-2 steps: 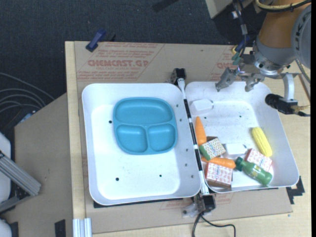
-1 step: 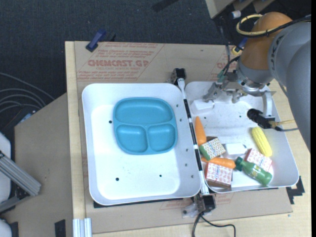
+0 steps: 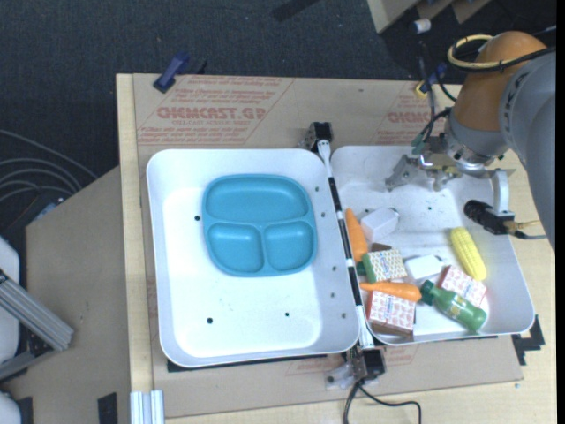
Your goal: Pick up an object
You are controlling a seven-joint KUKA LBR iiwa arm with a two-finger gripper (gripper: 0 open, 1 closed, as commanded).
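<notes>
My gripper [image 3: 418, 177] hangs over the far part of the right bin [image 3: 521, 281], open, with nothing between its fingers. The objects lie nearer the camera in that bin: a yellow corn cob [image 3: 466, 253], a green bottle [image 3: 456, 306], an orange carrot [image 3: 354, 233] along the left wall, a second carrot [image 3: 389, 290], three patterned boxes [image 3: 386, 263] [image 3: 391, 310] [image 3: 461, 283] and two white blocks [image 3: 381, 221] [image 3: 424, 266]. The gripper is apart from all of them; the nearest is the upper white block.
The left bin [image 3: 177, 272] holds a blue three-compartment plate [image 3: 259, 222]. The grey arm with its orange band [image 3: 491, 78] comes in from the upper right. A black part [image 3: 485, 214] juts over the right bin's far right side.
</notes>
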